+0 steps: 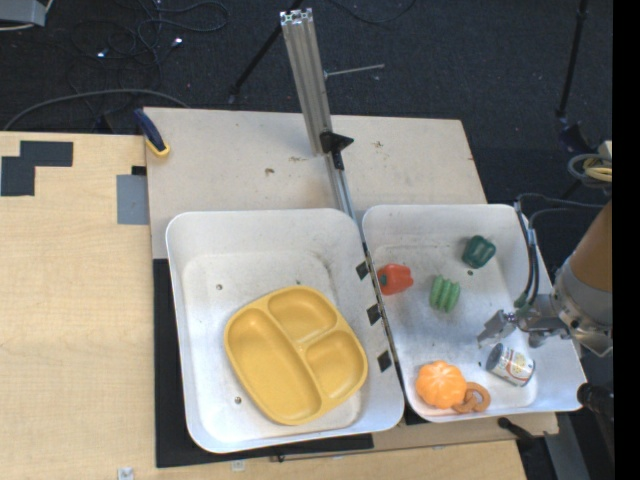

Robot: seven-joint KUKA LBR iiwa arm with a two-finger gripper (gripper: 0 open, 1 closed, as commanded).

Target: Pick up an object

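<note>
Camera view, looking down at a slant: pale counter (400, 158) carrying two white bins side by side. Left bin (200, 258) holding a yellow tray (295, 353) with three compartments, lying slightly turned. Right bin (420, 230) holding the small items. Grey arm (600, 268) with an orange band reaching in from the right edge, wrist over the right bin's right wall. Pincer (505, 340) low over the bin floor at the right side, just above and touching or nearly touching a small silver can (512, 366) lying on its side; open or closed, cannot tell; nothing visibly between the fingers. Orange fruit (440, 383) near the bin's front edge, left of the can, with a small orange ring (474, 399) touching its right side. Green pepper (478, 251) toward the back of the bin, a lighter green piece (445, 293) nearer the middle, and a red pepper (395, 279) by the left wall. Upright metal post (310, 78) standing behind the bins.
</note>
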